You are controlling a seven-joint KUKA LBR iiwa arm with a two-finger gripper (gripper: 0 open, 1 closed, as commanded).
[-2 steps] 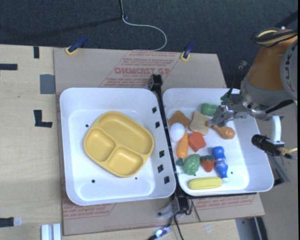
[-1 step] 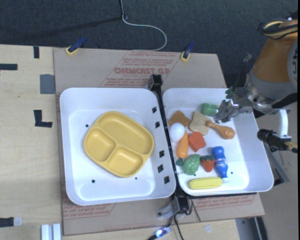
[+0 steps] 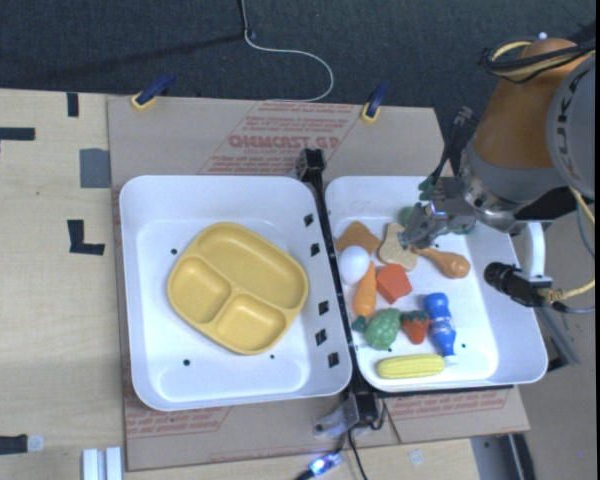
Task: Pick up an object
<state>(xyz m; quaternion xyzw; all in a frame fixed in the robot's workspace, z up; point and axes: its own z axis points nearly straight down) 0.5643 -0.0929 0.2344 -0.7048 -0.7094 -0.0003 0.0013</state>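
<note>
The right bin (image 3: 510, 358) holds several toy foods: a beige bread slice (image 3: 395, 249), a brown drumstick (image 3: 446, 261), a brown roll (image 3: 357, 236), a white egg (image 3: 353, 264), an orange carrot (image 3: 366, 293), a red block (image 3: 393, 282), green broccoli (image 3: 382, 328), a strawberry (image 3: 415, 326), a blue bottle (image 3: 439, 321) and yellow corn (image 3: 411, 366). My gripper (image 3: 416, 231) hangs over the bin's upper middle, right above the bread slice and the drumstick's thick end. Nothing is visibly lifted.
A yellow divided plate (image 3: 238, 286) lies in the left bin (image 3: 145, 368). A black divider (image 3: 327, 268) separates the bins. A dark camera-like module (image 3: 510, 280) juts from the arm over the right bin's right side. Cardboard lies beneath both bins.
</note>
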